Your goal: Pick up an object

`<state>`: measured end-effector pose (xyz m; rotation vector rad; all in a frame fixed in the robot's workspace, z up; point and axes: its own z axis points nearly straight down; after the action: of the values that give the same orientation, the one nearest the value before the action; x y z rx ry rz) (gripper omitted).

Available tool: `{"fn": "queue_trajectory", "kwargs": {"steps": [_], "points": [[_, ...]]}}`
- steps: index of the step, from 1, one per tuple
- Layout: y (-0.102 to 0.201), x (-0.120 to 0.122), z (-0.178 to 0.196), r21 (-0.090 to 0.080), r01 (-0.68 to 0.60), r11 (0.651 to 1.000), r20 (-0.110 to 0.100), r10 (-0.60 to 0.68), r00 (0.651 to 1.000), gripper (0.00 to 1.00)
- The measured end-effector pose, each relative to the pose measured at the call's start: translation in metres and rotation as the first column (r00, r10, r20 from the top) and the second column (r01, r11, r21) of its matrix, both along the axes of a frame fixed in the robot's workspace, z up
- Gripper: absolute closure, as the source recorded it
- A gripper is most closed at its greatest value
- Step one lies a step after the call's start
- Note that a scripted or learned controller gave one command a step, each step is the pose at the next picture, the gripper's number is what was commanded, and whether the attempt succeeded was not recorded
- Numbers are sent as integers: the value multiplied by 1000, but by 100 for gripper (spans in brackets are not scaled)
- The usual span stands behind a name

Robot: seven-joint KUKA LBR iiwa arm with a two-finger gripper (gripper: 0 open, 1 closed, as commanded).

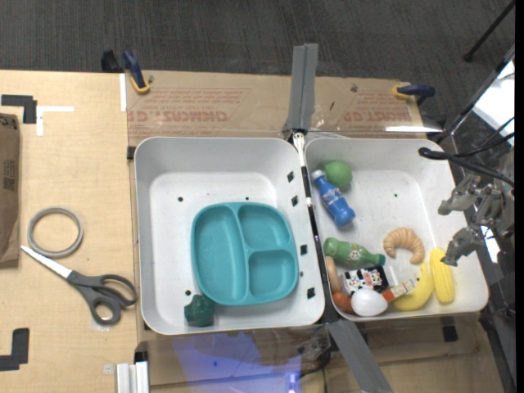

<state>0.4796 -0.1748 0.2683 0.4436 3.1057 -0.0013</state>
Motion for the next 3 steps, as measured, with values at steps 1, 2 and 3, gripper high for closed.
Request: {"fn": "queue_trajectory", "kwargs": {"steps": [1, 2, 3], "points": [[81, 0, -129, 1, 65, 998, 1, -65, 998, 0], [29, 86, -155, -1, 117, 993, 35, -117, 993, 0], [34, 139, -158, 6, 384, 923, 24, -384, 923, 0]]}}
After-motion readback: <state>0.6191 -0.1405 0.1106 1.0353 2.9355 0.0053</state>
